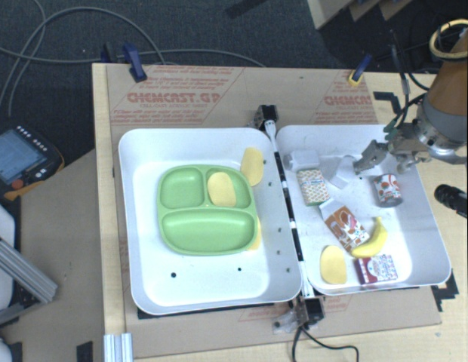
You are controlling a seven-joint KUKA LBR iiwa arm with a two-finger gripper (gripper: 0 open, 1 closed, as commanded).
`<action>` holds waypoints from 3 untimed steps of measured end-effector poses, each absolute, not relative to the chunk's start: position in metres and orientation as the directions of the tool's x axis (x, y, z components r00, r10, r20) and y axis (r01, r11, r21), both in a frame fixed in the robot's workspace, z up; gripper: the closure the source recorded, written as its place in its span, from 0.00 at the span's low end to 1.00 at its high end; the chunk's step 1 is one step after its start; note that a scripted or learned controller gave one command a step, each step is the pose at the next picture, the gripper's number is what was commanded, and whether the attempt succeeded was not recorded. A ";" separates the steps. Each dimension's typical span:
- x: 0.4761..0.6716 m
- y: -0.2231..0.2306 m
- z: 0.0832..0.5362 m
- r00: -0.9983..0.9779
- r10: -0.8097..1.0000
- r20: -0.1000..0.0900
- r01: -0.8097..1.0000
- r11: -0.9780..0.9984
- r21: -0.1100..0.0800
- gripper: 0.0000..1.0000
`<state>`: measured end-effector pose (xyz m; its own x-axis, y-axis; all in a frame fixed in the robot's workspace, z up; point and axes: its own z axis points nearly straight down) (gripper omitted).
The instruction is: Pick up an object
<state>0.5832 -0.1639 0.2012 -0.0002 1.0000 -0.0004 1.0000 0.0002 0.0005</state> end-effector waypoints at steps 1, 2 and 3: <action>0.556 -0.133 0.153 -0.001 1.000 0.001 1.000 0.001 -0.001 0.00; 0.536 -0.117 0.094 0.001 1.000 0.001 1.000 -0.001 -0.002 0.00; 0.536 -0.117 0.104 0.002 1.000 0.000 1.000 -0.002 0.001 1.00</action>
<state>0.5364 -0.1169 0.1038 0.0016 1.0000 0.0005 1.0000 -0.0016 0.0006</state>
